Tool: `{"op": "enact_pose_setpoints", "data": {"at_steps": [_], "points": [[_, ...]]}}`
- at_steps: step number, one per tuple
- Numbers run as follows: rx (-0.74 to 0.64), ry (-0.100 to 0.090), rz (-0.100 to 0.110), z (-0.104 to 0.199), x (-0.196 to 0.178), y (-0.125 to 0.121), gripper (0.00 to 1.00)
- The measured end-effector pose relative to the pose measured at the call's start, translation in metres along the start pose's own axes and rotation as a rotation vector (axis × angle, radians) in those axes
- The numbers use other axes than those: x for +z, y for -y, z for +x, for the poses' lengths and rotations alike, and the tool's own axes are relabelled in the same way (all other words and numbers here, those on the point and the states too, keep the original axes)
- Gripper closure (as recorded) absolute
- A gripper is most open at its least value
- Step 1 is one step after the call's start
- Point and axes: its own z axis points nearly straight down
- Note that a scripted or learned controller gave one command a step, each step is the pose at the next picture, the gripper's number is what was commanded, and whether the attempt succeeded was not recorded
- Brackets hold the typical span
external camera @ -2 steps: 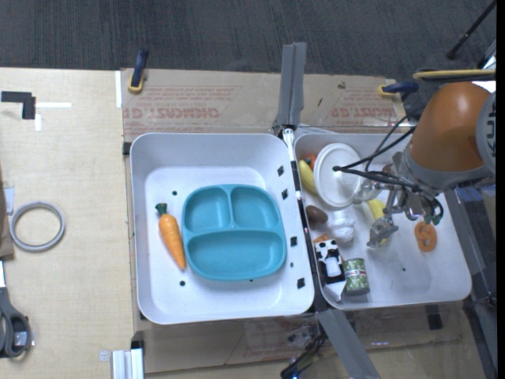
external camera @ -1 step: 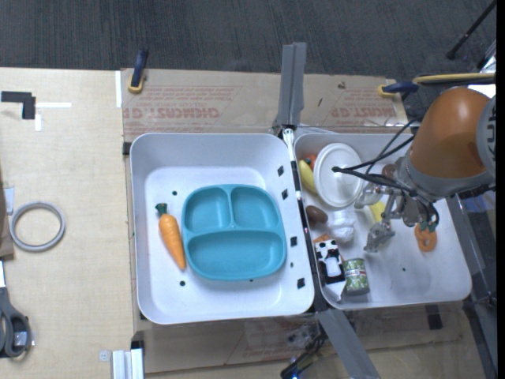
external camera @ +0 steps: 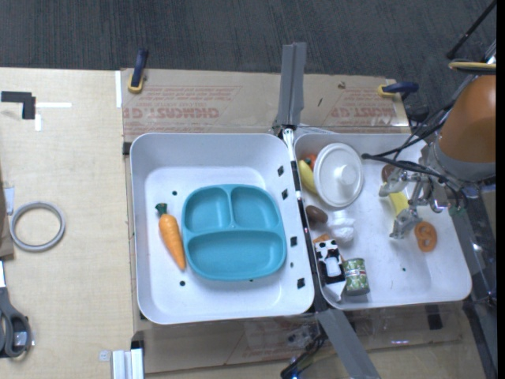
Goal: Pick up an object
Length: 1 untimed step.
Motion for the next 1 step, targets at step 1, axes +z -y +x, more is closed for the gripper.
{"op": "enact_pose_setpoints", "data": {"at_steps": [1], "points": [[-0.003, 0.006, 0.002, -0.0020, -0.0106, -0.0008, 1.00]]}}
